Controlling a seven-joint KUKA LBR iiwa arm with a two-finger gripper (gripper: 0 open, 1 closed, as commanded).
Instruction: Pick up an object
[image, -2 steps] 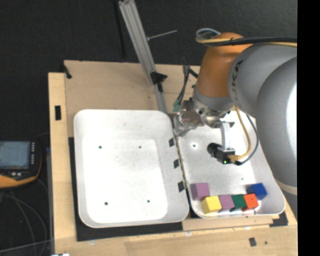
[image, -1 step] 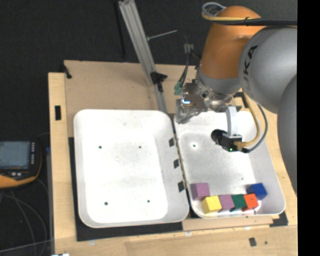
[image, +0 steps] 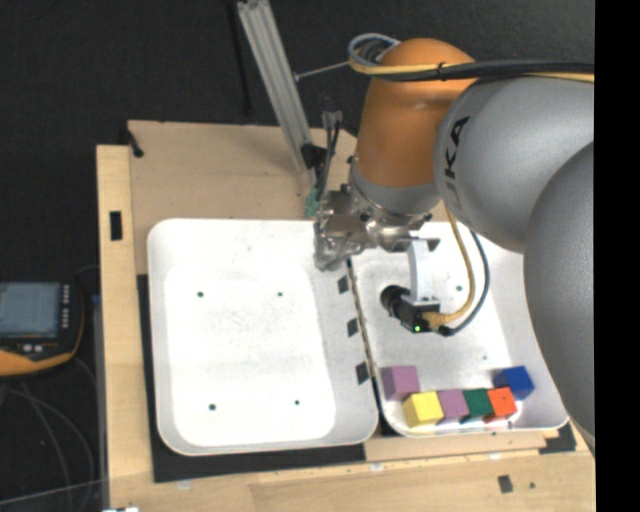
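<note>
You're looking at a bench (image: 200, 170) of pale raw board, matt, wood-like grain faint. Left bin (image: 245, 335): white plastic, smooth, dull sheen, lightly speckled (scuffs or dust, can't tell). Right bin (image: 470, 345) looks the same white plastic. Arm shell (image: 530, 170): smooth grey casing, satin with soft highlights; orange band (image: 410, 110) glossier. Pincer (image: 335, 245) body reads as bare brushed metal. Blocks along the right bin's lower edge, such as the yellow block (image: 422, 408) and purple block (image: 401, 380), look matt, smooth-faced; material unclear.
</note>
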